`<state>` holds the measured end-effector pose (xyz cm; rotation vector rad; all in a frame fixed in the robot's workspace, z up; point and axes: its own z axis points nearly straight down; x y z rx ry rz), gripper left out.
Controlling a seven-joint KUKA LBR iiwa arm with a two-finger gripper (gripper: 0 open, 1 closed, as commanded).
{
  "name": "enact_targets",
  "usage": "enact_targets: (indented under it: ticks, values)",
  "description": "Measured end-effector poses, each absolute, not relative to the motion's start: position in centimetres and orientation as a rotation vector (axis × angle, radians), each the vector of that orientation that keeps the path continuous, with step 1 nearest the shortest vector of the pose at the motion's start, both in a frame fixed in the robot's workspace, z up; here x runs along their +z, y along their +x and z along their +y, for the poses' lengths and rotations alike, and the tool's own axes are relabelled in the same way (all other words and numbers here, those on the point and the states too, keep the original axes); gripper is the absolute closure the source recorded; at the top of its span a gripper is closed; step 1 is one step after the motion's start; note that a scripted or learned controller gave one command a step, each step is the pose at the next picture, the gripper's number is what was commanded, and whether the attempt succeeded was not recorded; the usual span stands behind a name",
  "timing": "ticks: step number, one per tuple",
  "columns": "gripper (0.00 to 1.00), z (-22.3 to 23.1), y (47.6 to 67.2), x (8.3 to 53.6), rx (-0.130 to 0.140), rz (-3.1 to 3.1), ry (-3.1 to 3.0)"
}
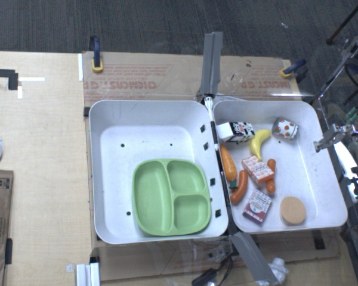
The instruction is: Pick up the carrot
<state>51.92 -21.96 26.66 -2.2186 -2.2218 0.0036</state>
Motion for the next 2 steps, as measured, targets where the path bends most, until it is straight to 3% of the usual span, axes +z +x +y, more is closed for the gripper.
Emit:
enact_targets:
  ticks: [1,2]
  values:
    - [0.00,-16.2,54.9,9.1,0.002,-2.138,-2.300]
    - [0.00,-10.4,47.6,9.1,0.005,-1.845,-2.539]
